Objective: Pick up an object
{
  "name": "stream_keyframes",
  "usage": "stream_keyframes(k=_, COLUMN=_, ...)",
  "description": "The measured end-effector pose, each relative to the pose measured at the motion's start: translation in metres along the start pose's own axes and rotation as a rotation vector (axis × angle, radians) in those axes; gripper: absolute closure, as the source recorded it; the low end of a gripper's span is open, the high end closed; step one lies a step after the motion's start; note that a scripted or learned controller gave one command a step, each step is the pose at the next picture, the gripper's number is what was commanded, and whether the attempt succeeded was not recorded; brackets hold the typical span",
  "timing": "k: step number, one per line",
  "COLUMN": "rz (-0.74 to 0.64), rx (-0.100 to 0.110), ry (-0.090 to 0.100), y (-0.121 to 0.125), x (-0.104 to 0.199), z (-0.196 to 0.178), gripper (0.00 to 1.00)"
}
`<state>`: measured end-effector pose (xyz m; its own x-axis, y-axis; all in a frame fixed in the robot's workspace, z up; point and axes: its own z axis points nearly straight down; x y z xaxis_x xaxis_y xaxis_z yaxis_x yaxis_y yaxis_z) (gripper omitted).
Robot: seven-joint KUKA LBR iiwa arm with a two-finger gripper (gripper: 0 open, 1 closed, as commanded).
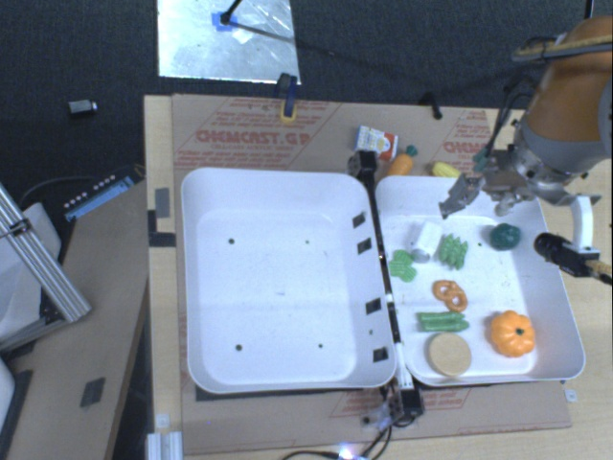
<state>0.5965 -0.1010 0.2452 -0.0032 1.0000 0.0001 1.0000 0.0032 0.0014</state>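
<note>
A tan disc (pixel 448 355) lies well below the claw (pixel 463 197), whose grip I cannot tell

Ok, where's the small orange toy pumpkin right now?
The small orange toy pumpkin sits in the right-hand white bin, near its front right corner, right of the round tan disc and green bean pod.

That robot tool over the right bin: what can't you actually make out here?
- Tool, camera view: small and blurred, so its grip state is unclear.
- Arm: cut off by the right and top edges.
- Small white object beneath the tool: too pale against the right bin to identify.
- Dark green item: too small to name.
- Items behind the bin, near the orange piece: tiny, partly overlapped.
</note>
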Motion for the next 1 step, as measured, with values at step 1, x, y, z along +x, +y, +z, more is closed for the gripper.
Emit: stream_keyframes(k=1, rz=-0.002, rx=-0.005, ry=-0.001, y=0.0039, x=-0.0548, z=0.0568, gripper=0.00)
